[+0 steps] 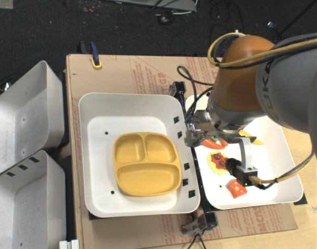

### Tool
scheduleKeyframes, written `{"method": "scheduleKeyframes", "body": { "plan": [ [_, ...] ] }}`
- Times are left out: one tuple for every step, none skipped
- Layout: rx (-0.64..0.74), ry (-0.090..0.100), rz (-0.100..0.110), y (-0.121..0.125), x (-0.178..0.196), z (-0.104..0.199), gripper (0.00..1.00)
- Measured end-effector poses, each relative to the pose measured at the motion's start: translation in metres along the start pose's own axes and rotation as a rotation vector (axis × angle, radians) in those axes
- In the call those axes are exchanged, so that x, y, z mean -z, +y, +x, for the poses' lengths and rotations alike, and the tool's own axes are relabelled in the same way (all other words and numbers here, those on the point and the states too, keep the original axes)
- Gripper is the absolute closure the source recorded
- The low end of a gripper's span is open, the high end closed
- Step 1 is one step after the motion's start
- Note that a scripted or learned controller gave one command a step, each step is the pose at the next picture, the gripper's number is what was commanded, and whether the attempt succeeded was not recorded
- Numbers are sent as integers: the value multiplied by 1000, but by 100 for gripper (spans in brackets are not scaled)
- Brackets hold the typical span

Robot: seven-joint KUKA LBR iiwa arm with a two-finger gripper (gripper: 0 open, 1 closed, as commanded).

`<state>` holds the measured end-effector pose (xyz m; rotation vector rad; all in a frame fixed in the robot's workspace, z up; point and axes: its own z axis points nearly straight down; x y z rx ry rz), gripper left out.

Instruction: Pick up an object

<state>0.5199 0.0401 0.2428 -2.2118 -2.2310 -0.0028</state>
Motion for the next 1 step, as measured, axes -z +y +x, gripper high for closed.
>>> {"method": "scheduleKeyframes", "body": {
  "plan": [
    [-2,-1,3,5,-17,51,100]
  ]
}}
